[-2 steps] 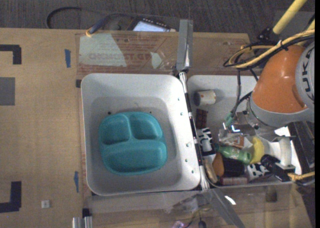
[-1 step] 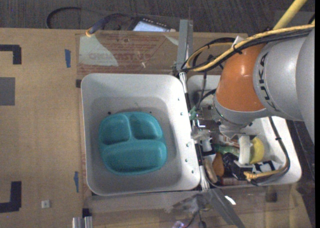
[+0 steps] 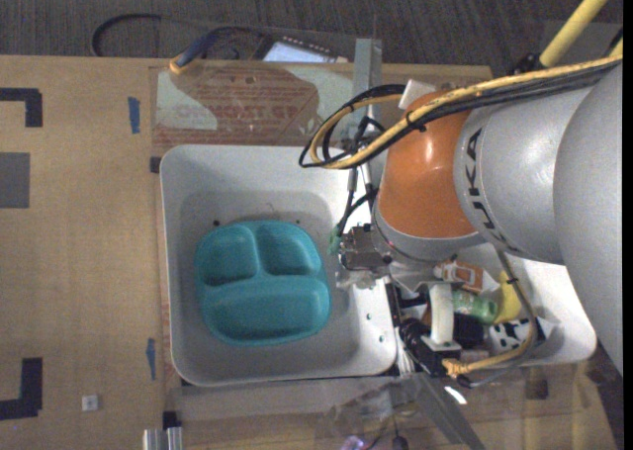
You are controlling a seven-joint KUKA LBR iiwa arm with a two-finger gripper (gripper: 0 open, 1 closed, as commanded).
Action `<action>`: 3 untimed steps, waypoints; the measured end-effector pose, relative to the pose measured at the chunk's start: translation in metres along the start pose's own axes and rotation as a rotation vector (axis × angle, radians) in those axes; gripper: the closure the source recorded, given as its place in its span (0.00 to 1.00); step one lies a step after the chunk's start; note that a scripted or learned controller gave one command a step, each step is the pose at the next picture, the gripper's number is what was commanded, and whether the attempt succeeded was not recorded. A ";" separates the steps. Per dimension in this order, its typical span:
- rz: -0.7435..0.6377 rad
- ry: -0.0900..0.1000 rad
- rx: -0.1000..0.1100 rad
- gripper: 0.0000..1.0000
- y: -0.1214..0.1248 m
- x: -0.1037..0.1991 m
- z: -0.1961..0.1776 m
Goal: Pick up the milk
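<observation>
One milk candidate: small carton with black-and-white patches, my best guess for the milk; it lies in the right shallow white bin, well off from the jaws toward the arm's base side and partly under cables.
Neighbours: a white bottle-like piece and a green item sit nearer the jaws than the carton.
Gripper: grey metal gripper hangs near the wall between the bins, beneath the orange band.
Jaw state: cannot tell, hidden by the wrist.
Beyond the jaws: teal divided plastic plate lies flat in the left white bin.
Why so: the gripper looks off target, so a grasp seems unlikely from here.
</observation>
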State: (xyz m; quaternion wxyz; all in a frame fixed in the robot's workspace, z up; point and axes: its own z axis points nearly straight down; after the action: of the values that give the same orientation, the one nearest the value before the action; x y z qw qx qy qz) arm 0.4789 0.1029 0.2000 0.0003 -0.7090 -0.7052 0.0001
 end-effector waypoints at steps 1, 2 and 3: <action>-0.001 0.000 -0.001 1.00 0.001 0.001 -0.009; -0.001 0.000 -0.001 1.00 0.001 0.001 -0.019; 0.076 -0.001 0.000 1.00 0.000 0.045 -0.027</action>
State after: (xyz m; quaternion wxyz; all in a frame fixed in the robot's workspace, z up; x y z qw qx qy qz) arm 0.4788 0.1475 0.2272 0.0002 -0.7352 -0.6778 0.0006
